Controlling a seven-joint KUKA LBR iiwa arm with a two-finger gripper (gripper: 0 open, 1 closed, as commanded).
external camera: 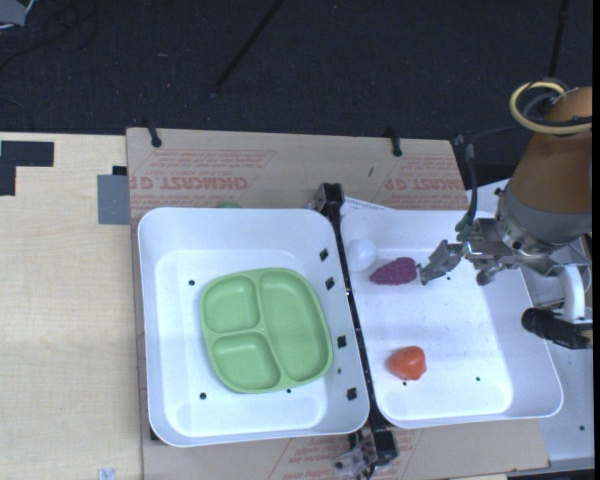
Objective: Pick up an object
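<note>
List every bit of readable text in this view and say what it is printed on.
"CHEMCAST G P", a best guess: red print, upside down, on the brown cardboard sheet behind the left bin.
A second red print right of it, near: too blurred to read.
Red print on the cardboard's front edge: too small to read.

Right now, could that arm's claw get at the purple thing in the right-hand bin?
Probably yes. The gripper hangs just right of the purple object, with bare bin floor between them and nothing lying across the way.

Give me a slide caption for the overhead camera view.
Gripper poised beside purple object; green tray in left bin.
</note>
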